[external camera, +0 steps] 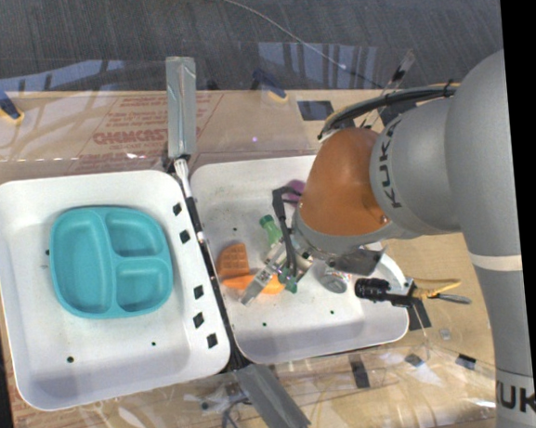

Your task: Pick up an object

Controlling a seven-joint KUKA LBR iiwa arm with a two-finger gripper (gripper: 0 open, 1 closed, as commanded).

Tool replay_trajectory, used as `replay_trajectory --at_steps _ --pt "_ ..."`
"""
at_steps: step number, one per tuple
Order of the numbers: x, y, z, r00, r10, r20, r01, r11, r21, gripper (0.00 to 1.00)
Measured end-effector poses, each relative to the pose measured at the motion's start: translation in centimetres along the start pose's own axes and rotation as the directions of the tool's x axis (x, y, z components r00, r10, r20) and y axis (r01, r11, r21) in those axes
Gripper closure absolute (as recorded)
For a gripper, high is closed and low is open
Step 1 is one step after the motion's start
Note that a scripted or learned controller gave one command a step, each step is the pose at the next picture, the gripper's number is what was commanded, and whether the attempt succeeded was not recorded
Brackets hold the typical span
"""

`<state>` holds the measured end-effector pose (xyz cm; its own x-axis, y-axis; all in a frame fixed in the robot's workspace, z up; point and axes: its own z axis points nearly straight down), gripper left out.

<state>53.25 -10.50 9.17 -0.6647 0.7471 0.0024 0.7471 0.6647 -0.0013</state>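
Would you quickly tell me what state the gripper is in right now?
Gripper: low in the right bin, down among the orange pieces; whether it grips anything cannot be told.

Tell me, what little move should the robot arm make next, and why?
Probably a short drop straight down onto the orange object. The gripper sits low in the right bin, just beside that orange piece, with small green bits close around it. Nothing can be seen held between its fingers, so the pick looks not yet done. The teal plate lies in the left bin, away from the arm.
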Motion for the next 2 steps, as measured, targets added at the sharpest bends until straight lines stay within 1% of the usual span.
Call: replay_trajectory --at_steps 1,2 --pt "-0.1 0.0 -1.1 1.000 -0.004 0.001 0.004 1.000 -0.001 1.00" --pt "-1.4 7.0 -10.3 0.982 0.190 0.005 -0.189 0.982 -0.006 1.00"
